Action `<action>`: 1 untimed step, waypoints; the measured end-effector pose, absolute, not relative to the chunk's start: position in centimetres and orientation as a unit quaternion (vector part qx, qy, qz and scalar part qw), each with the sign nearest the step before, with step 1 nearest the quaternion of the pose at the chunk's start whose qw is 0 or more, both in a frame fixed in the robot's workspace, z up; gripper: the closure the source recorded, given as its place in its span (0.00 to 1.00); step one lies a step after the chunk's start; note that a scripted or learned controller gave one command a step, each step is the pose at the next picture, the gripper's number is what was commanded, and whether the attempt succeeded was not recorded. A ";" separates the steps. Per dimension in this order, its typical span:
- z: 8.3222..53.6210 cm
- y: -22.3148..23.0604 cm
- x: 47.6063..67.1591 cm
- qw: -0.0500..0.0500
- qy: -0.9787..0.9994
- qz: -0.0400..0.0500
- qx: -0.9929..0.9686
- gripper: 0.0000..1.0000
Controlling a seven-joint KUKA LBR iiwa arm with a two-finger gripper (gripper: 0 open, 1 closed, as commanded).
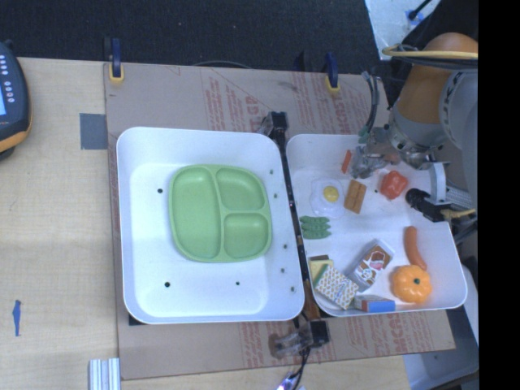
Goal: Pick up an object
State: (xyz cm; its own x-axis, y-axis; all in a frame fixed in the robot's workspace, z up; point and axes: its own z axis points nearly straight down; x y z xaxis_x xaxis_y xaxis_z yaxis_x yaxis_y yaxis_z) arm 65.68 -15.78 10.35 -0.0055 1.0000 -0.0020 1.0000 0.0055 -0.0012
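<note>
Surface: a pale wooden top is seen, with a brown cardboard sheet laid over it beneath both bins.
Handheld device: a grey and yellow unit is seen at the far left edge, well to the left of the left bin.
Left bin: a shallow white bin is placed on the cardboard; it is taken as the landmark for the rest.
Green plate: a divided plate with three sections is laid flat in the middle of the left bin.
Right bin: it is set just to the right of the left bin, the two rims almost touching.
Green pods: they are found just right of the left bin, near the right bin's left wall.
Fried egg: it is laid right of the left bin, above the pods.
Brown block: it is placed just beside the egg, further right.
Patterned packets: several are grouped at the right bin's near edge.
Red item: it is laid right of the brown block, near the arm.
Sausage: it is laid well to the right of the left bin, above the orange pumpkin.
Gripper: it is positioned low over the far part of the right bin, between the brown block and the red item.
Jaws: whether they are spread or pressed together cannot be told, and nothing is seen pinched.
</note>
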 end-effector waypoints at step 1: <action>10.3 -15.8 65.7 0.000 0.709 -0.001 0.705 0.00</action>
State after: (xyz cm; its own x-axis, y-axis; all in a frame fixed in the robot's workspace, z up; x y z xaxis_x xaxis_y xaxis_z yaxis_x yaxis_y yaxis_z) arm 65.67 -15.78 10.32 -0.0062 1.0000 -0.0021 1.0000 0.0062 -0.0017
